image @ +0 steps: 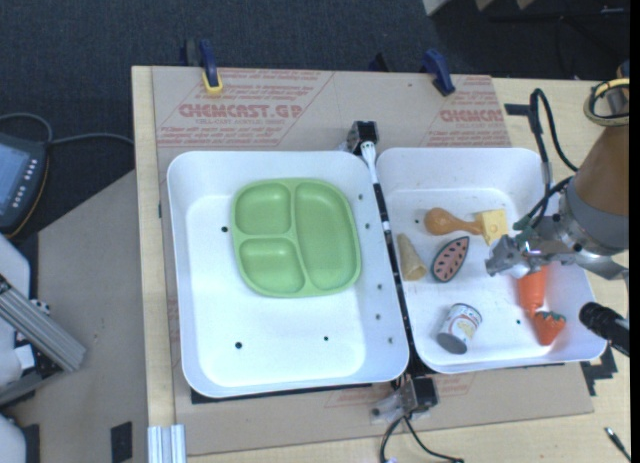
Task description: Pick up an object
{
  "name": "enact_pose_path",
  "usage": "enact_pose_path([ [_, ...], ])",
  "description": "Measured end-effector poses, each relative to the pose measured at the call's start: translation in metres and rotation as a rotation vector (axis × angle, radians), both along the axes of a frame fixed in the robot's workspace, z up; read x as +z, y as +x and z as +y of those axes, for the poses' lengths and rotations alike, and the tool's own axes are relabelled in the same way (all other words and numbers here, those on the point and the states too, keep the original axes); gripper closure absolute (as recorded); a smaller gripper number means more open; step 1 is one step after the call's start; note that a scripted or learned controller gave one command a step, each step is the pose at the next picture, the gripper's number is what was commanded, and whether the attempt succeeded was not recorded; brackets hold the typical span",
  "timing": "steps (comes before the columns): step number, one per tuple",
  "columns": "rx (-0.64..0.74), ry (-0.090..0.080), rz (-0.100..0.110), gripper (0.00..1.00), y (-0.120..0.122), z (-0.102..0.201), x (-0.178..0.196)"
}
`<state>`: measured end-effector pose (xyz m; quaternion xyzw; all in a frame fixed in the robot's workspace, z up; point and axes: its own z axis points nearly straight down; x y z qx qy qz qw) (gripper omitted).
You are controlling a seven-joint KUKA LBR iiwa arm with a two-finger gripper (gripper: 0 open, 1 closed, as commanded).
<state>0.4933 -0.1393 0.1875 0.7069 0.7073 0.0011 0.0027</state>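
- Reaching into the right bin [440, 166], the arm comes in from the right edge of the scene, its grey wrist angled down and leftward, with the end effector [508, 257] low over the bin's right half.
- How wide the end effector stands I cannot tell from here; its tip is a dark cluster of metal and cable, and nothing visibly sits in it.
- Nearest candidate looks to be the carrot [537, 303], lying just near-side of the tip, orange body pointing far, green top near.
- To do this well, I'd judge it should settle squarely over the carrot's middle and close across its narrow width, not along its length.
- Other choices lie to the left: a watermelon slice [450, 258], a yellow cheese wedge [492, 224], a brown drumstick [447, 220], a cone [411, 257], and a small can [459, 327] tipped on its side nearer us.
- The left bin [200, 281] holds a green divided plate [296, 236], well apart from the arm.
- Both bins rest on the brown surface [160, 111].
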Motion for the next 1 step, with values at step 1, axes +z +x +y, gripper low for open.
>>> enact_pose_path([
  [1,0.000,0.000,-0.001,1.00,0.0013,-0.0002,0.0398],
])
